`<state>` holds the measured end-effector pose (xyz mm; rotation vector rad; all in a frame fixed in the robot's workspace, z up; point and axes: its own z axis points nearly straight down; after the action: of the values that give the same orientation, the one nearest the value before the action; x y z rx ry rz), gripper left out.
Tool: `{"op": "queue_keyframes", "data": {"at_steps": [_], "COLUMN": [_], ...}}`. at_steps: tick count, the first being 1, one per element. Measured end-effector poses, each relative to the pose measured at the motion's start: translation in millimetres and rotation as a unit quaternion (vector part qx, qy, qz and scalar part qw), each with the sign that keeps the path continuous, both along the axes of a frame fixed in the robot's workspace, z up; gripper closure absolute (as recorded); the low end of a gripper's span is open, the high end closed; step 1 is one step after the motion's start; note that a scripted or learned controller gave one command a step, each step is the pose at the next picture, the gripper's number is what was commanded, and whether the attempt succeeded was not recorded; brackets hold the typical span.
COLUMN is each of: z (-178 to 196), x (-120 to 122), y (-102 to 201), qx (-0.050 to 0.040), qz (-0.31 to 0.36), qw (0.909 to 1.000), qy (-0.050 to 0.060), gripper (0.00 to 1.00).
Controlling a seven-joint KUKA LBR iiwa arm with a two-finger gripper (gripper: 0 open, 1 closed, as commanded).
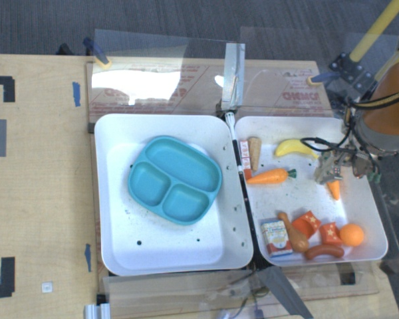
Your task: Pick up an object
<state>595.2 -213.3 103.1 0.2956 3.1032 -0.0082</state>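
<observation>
A KUKA arm reaches in over the right edge of the right bin (379, 241), its gripper (330, 173) low over the bin's upper right part, directly above a small orange piece (334, 190) that lies on the bin floor. Whether the pincer stands apart or together cannot be told: cables and the wrist blur into it. Nothing is visibly clamped between its tips, so the pick looks not yet made.

The candidates lie across the right bin: a banana (294, 147) near the far edge, a carrot (270, 176) and a tan stick (254, 153) along the left wall, and along the near edge a small carton (276, 236), red blocks (306, 224), a sausage (324, 251) and an orange ball (352, 234) in the near right corner. The left bin (120, 244) carries a blue divided plate (175, 179).

By the look of it, the approach is made; closing on a thing and lifting it clear are left.
</observation>
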Motion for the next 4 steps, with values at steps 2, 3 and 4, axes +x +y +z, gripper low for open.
{"op": "queue_keyframes", "data": {"at_steps": [2,3,4], "z": [-15.3,-0.4,-1.5], "x": [-2.6,1.7,1.2], "y": [-8.9,-8.9,-8.6], "qx": [0.0032,0.0005,0.0008], "qz": [-0.032,-0.031,-0.031], "qw": [0.9995,0.9995,0.9995], "qy": [0.007,-0.001,0.0], "gripper": [0.0,1.0,0.0]}}
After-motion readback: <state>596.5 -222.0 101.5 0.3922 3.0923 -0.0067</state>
